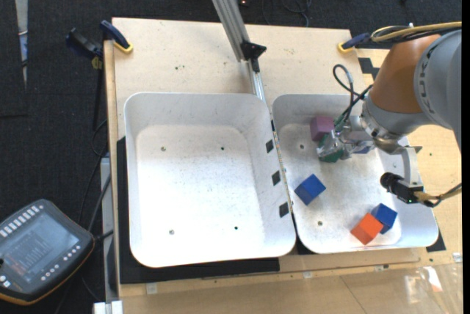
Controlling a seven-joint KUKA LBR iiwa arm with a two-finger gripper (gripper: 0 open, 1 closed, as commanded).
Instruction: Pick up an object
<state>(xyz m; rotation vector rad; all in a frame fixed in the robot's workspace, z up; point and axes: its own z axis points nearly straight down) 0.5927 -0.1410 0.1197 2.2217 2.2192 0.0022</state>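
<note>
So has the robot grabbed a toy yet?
Not yet, as far as I can see. The gripper is down in the right bin, right beside the purple block. Nothing looks lifted. Grabbing and raising one is left.

Pale bench (191, 56) under two white bins (198, 173)

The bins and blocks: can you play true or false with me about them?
1. The pink block is in the right bin. True.
2. The orange block sits in the left bin. False: it lies in the right bin.
3. Two blue blocks are in the right bin, one mid-bin and one touching the orange block. True.
4. The gripper hovers over the left bin. False: it is over the right bin, beside the pink block.
</note>
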